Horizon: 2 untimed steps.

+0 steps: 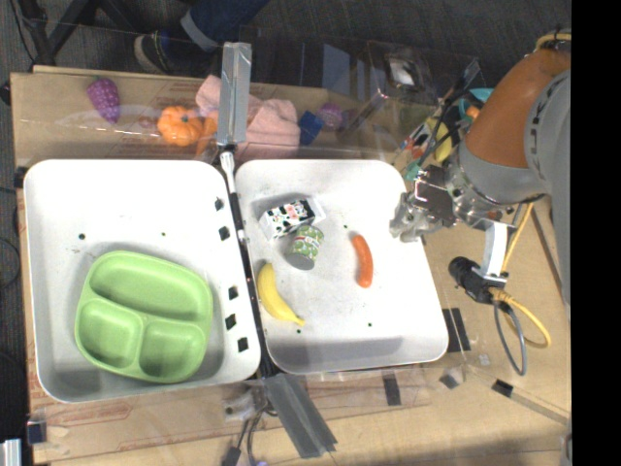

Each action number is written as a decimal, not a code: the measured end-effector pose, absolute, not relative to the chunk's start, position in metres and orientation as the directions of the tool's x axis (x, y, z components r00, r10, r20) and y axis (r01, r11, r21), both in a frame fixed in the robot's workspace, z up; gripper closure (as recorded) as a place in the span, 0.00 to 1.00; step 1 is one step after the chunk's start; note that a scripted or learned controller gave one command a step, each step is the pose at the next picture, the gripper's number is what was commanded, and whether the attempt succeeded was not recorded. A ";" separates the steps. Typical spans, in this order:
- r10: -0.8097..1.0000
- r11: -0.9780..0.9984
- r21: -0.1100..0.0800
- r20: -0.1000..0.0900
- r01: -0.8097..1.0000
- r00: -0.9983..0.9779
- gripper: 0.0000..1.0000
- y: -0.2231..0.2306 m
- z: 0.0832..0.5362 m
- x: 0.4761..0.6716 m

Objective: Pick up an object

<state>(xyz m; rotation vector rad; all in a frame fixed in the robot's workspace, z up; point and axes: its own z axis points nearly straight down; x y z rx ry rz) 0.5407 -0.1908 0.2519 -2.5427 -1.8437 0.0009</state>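
I can't tell how my gripper (415, 216) is set: it hangs at the right bin's (335, 352) three o'clock rim, over the edge, too blurred and small to read. Nothing is visibly held. Nearest it, toward nine o'clock, lies the sausage (362, 258), an orange-red link running roughly twelve to six, apart from everything else. I judge it the easiest pick: light, probably plastic and stiff, smooth and a bit slippery, best pinched across its narrow middle. Further toward nine o'clock sits a cup (307, 246), green and white, apparently on its side, touching or just beside a box (287, 216) at its eleven o'clock; the box carries a black-and-white pattern, but I can read no writing or brand on either. At the cup's seven o'clock is the banana (277, 296), curved, near the bin's left wall; it would likely roll unless taken across its thickest part. The left bin (58, 202) holds a green tray (146, 314) with compartments. Beyond the bins, at twelve o'clock on the desk (58, 95), lie a small pumpkin (178, 124) and a pink cloth (267, 119).
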 end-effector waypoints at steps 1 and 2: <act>0.951 -0.310 -0.002 0.000 0.951 0.310 0.00 -0.190 0.252 0.541; 0.992 -0.124 -0.002 0.001 0.992 0.124 0.00 -0.163 0.092 0.514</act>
